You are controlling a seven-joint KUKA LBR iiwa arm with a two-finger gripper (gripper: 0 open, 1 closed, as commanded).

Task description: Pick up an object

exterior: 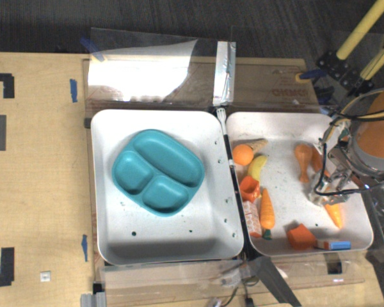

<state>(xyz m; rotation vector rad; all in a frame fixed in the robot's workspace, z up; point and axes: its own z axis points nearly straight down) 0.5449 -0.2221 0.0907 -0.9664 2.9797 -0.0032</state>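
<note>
My gripper [328, 187] hangs low over the right side of the right bin [281, 130], below the arm's orange band [375, 139]. Cables drape around it. Just under and right of it lies a small orange wedge [335, 213], and to its left an orange curved piece [303, 159]. Whether either touches the gripper I cannot make out. Along the bin's left side lie an orange ball [243, 154], a yellow piece [258, 166], a red-orange piece [248, 188] and a carrot [267, 210]. An orange block [300, 235] and a small blue piece [338, 244] rest near the front wall.
The left bin [109, 235] holds a teal divided plate [157, 171]. A ridge where the two bin walls meet [232, 178] separates them. Yellow poles [365, 21] stand at the back right, and a clear sheet [147, 72] lies behind the left bin.
</note>
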